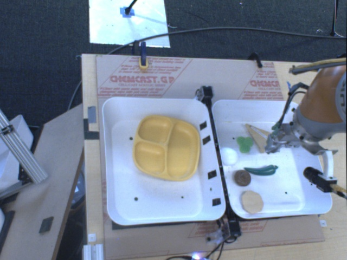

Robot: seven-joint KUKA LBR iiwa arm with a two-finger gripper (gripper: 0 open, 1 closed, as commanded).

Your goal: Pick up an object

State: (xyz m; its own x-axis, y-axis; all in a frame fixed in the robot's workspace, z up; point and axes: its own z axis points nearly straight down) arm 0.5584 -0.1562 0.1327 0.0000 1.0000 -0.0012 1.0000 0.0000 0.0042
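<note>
My gripper (272, 143) is low in the right bin (303, 199), near its upper middle. It sits right at the end of a tan wedge-shaped piece (256, 134). A small light green item (244, 143) lies just left of it. A dark green pepper-like piece (261, 170) lies just below the gripper. A white ball (230, 156), a brown disc (242, 177) and a tan round disc (252, 201) lie further left and toward the front. Nothing is visibly held.
The left bin (124, 199) holds a yellow divided plate (167, 147). A divider with black clips (212, 150) runs between the bins. The grey arm with its orange band (322, 99) reaches in from the right over the right bin's rim.
</note>
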